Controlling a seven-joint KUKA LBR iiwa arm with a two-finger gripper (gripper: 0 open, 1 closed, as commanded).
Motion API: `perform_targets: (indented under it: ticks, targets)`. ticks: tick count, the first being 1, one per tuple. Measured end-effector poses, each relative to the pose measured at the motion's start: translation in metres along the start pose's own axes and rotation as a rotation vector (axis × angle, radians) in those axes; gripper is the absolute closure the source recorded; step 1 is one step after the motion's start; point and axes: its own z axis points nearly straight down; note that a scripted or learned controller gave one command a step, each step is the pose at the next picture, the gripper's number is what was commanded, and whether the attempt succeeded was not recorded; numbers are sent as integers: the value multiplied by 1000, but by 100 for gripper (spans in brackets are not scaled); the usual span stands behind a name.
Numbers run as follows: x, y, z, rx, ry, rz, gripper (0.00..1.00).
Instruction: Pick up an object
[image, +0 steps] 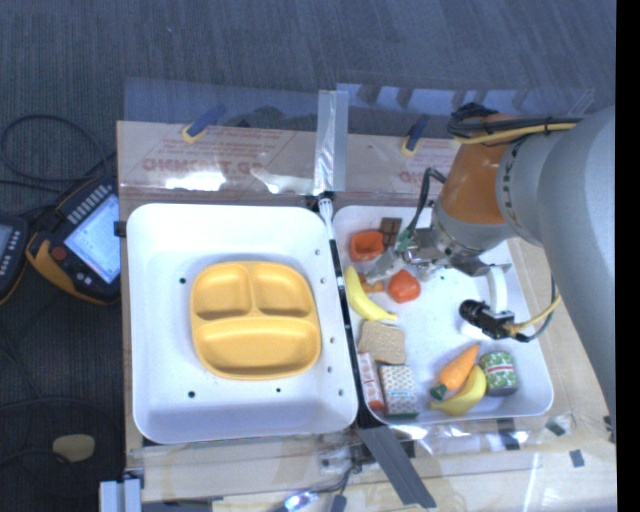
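My gripper (393, 260) hangs low in the back left part of the right bin (530, 395). It sits between an orange cup (366, 243) on its left and a red tomato-like ball (404, 287) just in front of it. Nothing can be seen held in it. A banana (364, 298) lies along the bin's left wall. Toward the front are a brown cracker (383, 343), a small printed box (398, 388), a carrot (458, 366), a yellow fruit (462, 398) and a green-labelled can (499, 372).
The left bin (160, 400) holds a yellow divided tray (256, 318). A black part with cable (484, 318) hangs over the right bin's right side. The arm's orange band (474, 195) looms over the bin's back right. A handheld pendant (85, 243) lies off the bench at left.
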Motion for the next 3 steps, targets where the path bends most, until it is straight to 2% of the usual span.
perform_targets:
  ticks: [1, 2, 3]
  targets:
    - [3, 2, -11, -3, 8, -2, 100]
    - [3, 1, -10, 0, 8, -1, 0]
    - [9, -46, 2, 3, 2, -333, 0]
